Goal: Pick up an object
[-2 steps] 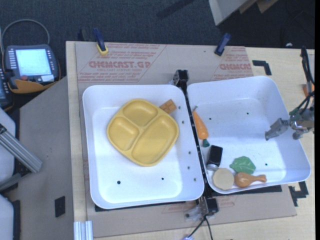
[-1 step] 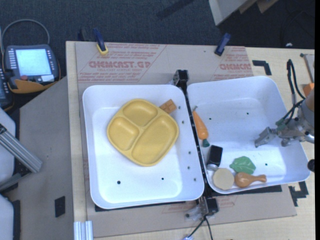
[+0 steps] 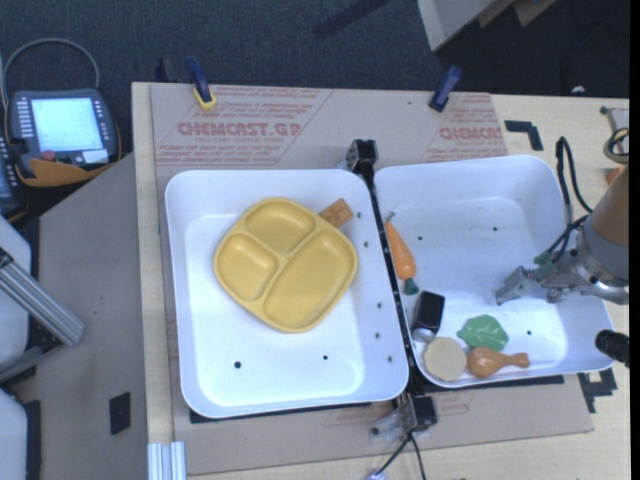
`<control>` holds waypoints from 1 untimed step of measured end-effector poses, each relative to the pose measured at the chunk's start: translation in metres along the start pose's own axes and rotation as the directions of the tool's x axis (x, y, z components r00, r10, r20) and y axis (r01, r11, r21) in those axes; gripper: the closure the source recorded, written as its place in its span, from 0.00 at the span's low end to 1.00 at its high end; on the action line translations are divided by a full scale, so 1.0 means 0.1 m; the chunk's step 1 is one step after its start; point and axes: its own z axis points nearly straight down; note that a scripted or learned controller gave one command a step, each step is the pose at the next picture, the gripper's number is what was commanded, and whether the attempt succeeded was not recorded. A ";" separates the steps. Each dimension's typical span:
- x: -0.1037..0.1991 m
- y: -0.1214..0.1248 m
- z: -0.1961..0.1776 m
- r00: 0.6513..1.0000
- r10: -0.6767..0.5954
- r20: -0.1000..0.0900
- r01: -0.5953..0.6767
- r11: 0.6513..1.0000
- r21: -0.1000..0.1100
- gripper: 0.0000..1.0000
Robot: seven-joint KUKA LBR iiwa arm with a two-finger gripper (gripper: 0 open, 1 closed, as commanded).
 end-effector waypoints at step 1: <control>-0.02 0.02 -0.13 1.000 0.002 0.007 -0.002 1.000 -0.009 1.00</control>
